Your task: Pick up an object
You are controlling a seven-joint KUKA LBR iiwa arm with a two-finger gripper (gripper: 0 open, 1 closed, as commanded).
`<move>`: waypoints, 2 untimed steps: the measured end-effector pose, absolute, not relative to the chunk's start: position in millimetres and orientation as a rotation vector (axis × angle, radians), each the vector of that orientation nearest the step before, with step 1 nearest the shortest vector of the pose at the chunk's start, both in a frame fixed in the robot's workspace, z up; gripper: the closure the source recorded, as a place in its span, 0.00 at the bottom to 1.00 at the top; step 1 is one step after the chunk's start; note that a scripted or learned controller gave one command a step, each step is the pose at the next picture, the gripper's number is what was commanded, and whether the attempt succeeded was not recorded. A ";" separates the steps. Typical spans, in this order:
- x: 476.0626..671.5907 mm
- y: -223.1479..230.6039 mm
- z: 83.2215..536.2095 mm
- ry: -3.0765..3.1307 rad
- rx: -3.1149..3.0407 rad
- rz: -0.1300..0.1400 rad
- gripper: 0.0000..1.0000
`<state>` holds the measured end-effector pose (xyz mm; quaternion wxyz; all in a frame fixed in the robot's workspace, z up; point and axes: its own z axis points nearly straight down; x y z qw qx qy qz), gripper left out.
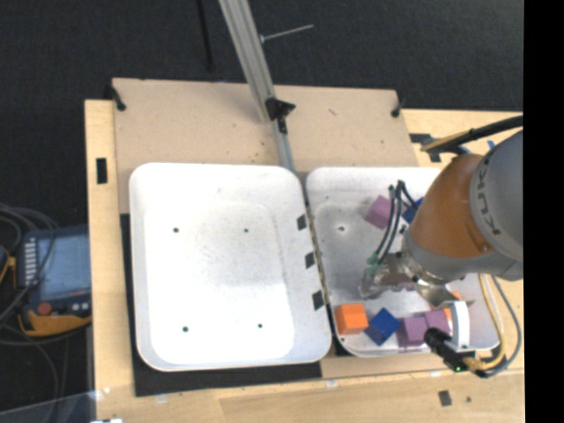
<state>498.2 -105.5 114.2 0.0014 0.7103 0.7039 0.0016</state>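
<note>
Two smooth white bins: left bin (pixel 220 263) and right bin (pixel 339 205), the landmark. Glossy grey-orange arm (pixel 467 214) overhangs it; gripper (pixel 383 280), closure indeterminate, inside. Near its front wall: purple block (pixel 414 330), orange cube (pixel 352 317), blue cube (pixel 383 326).

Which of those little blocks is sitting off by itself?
The light purple block near the right bin's far end; the orange, blue and other purple blocks cluster along the near edge.
</note>
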 end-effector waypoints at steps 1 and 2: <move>492.6 -106.0 160.2 2.215 2.221 0.005 1.00; 486.2 -102.9 217.2 2.221 2.213 0.007 1.00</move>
